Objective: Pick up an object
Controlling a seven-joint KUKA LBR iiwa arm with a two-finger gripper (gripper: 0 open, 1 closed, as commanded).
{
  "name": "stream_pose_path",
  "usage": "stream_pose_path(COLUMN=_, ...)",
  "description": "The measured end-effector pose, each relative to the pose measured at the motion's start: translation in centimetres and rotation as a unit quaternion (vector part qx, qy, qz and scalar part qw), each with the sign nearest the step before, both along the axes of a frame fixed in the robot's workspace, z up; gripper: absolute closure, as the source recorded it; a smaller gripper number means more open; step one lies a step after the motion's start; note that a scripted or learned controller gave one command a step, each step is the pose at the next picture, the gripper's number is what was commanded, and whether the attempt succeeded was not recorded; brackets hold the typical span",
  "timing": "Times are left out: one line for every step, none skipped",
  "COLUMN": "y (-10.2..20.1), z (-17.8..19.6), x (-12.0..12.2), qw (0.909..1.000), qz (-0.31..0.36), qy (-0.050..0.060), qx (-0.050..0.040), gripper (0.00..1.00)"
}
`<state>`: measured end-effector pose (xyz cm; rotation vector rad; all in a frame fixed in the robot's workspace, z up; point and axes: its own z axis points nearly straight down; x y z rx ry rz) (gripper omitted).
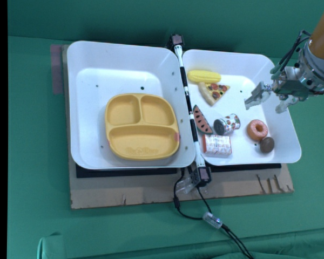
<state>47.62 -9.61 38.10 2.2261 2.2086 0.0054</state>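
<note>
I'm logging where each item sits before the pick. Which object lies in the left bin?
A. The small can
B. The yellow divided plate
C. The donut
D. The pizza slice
B: the yellow divided plate lies in the left bin, while the food toys sit in the right bin.

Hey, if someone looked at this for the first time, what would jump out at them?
Probably the yellow divided plate, alone in the left bin. Next, the toy food in the right bin: corn, pizza slice, watermelon slice, can, donut. The gripper hangs open over that bin's right side, holding nothing.
</note>
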Motion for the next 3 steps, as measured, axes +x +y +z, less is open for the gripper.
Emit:
stream_pose_path(y=-1.8, z=-12.7, x=2.7, qw=1.0, qz=0.0, qy=0.0, qx=-0.0003, gripper=0.0)
stream_pose_path(y=-2.9, z=-19.3, x=10.0, qw=1.0, qz=0.001, qy=-0.006, qx=-0.0025, gripper=0.0)
stream_pose_path(y=-0.1, z=-19.4, x=19.2, qw=1.0, qz=0.003, qy=-0.005, qx=-0.0016, gripper=0.0)
